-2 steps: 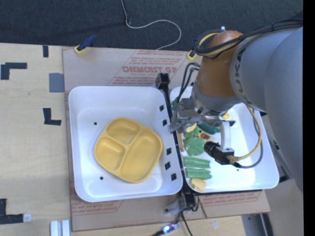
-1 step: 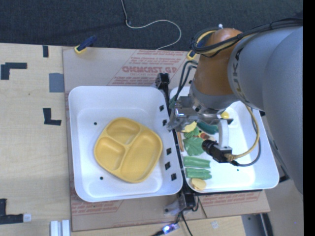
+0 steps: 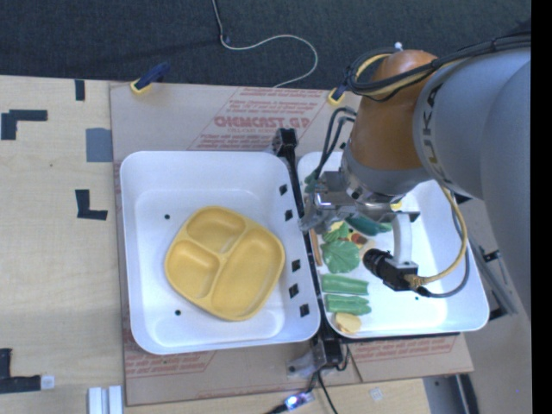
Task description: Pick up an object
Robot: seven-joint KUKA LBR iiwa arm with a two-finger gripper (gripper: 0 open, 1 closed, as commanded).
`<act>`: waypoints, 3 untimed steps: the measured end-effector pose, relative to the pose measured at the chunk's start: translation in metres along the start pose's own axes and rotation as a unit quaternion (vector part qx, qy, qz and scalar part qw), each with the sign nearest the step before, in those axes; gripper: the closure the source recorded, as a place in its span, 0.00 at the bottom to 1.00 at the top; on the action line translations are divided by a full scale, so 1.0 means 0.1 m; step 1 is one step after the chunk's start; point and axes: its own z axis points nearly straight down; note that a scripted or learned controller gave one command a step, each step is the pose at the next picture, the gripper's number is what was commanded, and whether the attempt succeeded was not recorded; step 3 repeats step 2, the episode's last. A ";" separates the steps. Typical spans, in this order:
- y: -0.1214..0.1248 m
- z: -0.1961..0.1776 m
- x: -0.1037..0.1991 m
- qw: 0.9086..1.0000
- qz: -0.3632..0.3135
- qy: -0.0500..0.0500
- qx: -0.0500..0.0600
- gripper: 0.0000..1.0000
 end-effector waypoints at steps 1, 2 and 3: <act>0.09 0.17 -0.07 1.000 0.000 -0.001 0.001 1.00; 0.10 0.17 -0.05 1.000 0.000 -0.001 0.000 1.00; 0.10 0.17 -0.05 1.000 0.000 -0.001 0.000 1.00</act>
